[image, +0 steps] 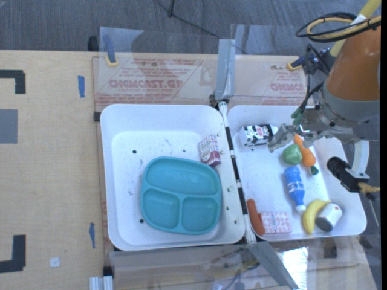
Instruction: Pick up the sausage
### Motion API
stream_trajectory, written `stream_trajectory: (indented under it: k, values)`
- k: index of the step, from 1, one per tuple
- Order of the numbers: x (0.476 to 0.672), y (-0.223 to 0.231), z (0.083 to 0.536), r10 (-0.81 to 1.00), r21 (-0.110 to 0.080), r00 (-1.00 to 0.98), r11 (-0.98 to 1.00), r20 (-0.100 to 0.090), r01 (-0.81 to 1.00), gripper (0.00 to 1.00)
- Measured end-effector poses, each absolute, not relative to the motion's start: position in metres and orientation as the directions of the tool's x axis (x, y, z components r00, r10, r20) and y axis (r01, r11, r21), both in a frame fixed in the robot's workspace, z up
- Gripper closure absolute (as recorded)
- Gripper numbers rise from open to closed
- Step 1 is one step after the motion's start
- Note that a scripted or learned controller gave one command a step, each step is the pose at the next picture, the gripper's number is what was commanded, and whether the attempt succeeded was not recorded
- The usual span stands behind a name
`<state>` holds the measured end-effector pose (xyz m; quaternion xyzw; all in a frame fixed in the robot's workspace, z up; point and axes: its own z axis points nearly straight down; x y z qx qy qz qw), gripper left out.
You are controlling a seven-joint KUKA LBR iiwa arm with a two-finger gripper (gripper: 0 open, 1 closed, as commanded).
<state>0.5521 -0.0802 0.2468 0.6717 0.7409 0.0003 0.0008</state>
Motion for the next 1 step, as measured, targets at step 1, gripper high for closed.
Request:
stream_trajectory:
  k: [1]
  values:
    - [0.4984,-0.1166,0.1422,0.946,0.001,-0.325,0.325,0.0,0.946,0.0]
